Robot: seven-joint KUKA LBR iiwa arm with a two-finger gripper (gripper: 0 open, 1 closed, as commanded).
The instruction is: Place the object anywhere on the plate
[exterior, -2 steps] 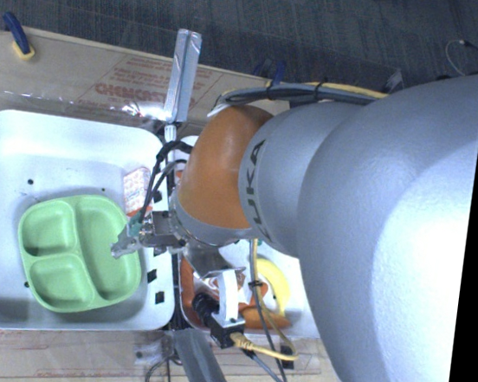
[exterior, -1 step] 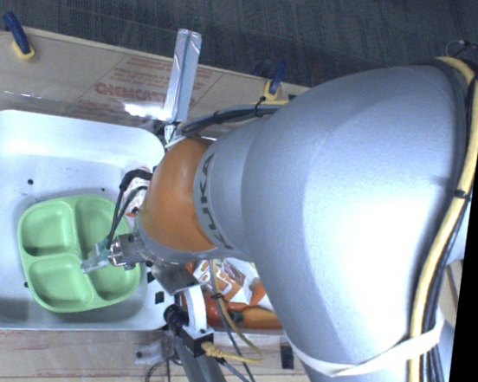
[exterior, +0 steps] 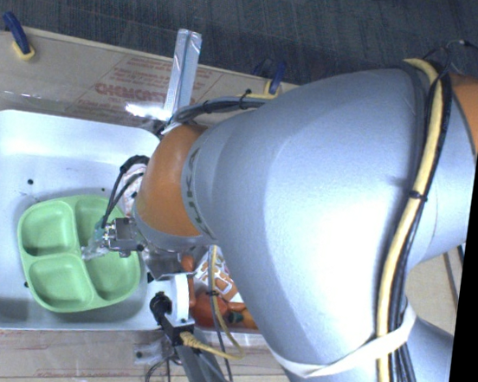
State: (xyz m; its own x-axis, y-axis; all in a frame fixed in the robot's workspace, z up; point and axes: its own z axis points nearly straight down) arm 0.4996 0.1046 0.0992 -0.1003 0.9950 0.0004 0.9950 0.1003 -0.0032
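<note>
1. nearest the camera, the grey arm (exterior: pixel 321 231) fills the right side of the view, its orange band (exterior: pixel 163 184) hanging over the near right part of the left bin (exterior: pixel 8 155).
2. below the band, the gripper (exterior: pixel 103 242) sits low over the green plate (exterior: pixel 55 258), at the plate's right-hand compartments. whether the claw is open, closed or gripping something, i cannot tell; the wrist and cables hide it.
3. the plate has divided compartments and lies toward the bin's near edge, well off the far wall. its visible hollows look bare.
4. an orange and white item (exterior: pixel 221 293) shows past the bin's right rim, under the arm. it may be the object, but i cannot tell.
5. risk, as a judgement: if nothing is actually held, the release gives nothing to the plate. if something is held, letting go on a divider ridge could tip it out toward the bin floor. a low wrist could also shove the light plate sideways.
</note>
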